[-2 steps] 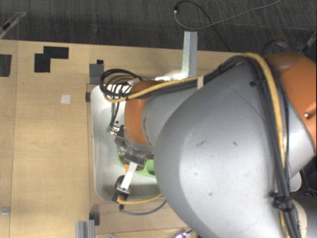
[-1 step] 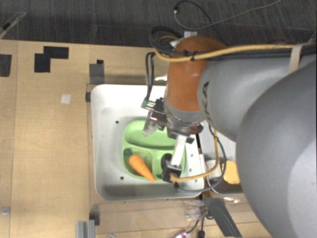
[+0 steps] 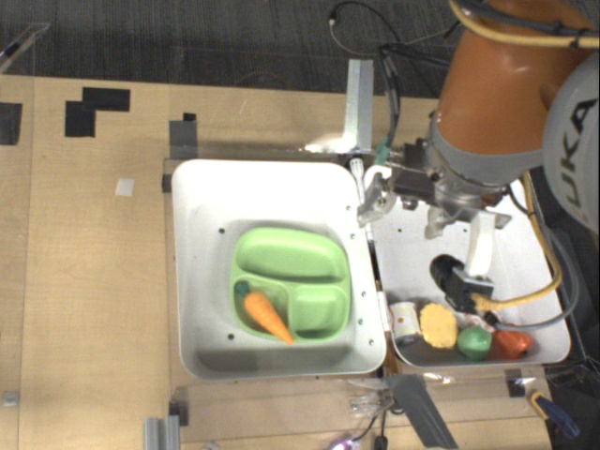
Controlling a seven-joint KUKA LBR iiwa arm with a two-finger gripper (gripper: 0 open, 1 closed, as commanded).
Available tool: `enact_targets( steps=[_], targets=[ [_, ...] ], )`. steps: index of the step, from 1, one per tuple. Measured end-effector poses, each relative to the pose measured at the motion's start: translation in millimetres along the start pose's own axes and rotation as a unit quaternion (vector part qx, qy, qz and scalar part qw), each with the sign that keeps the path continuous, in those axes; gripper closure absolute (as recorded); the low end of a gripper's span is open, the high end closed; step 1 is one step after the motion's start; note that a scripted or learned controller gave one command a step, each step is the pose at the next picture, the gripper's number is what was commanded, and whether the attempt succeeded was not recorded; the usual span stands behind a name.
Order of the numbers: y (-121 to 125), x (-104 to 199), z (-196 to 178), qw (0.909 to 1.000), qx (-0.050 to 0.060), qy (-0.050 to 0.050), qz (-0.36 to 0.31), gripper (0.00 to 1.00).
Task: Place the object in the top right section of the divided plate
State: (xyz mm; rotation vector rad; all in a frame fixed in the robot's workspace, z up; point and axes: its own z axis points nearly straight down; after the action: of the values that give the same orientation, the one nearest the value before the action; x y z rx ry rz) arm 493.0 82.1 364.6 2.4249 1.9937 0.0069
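Left bin (image 3: 202, 251): holds the green divided plate (image 3: 286, 251), seated toward the 5 o'clock side of the bin floor. The plate has one long compartment at 12 o'clock and two smaller compartments at 7 and 5 o'clock. The carrot (image 3: 267, 317) lies in the 7 o'clock compartment, its tip pointing to 4 o'clock over the plate's rim.

Right bin (image 3: 412, 251): four things stand in a row along the 6 o'clock wall: a small white can (image 3: 404, 320), a yellow piece (image 3: 437, 326), a green piece (image 3: 474, 342), a red piece (image 3: 511, 343).

The gripper (image 3: 448, 216) hangs over this bin, at 12 o'clock from the row. Whether it is apart or together cannot be told. Nothing is seen in its grasp.
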Motion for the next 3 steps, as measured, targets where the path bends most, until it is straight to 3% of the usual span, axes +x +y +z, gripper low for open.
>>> enact_targets(
  steps=[1,2,3],
  targets=[
    [-15,87,65,0.9961,0.002,-0.001,0.089,0.00],
    [87,21,73,0.9966,0.002,-0.001,0.082,0.00],
    [126,14,55,0.9937,0.001,-0.001,0.112,0.00]
  ],
)
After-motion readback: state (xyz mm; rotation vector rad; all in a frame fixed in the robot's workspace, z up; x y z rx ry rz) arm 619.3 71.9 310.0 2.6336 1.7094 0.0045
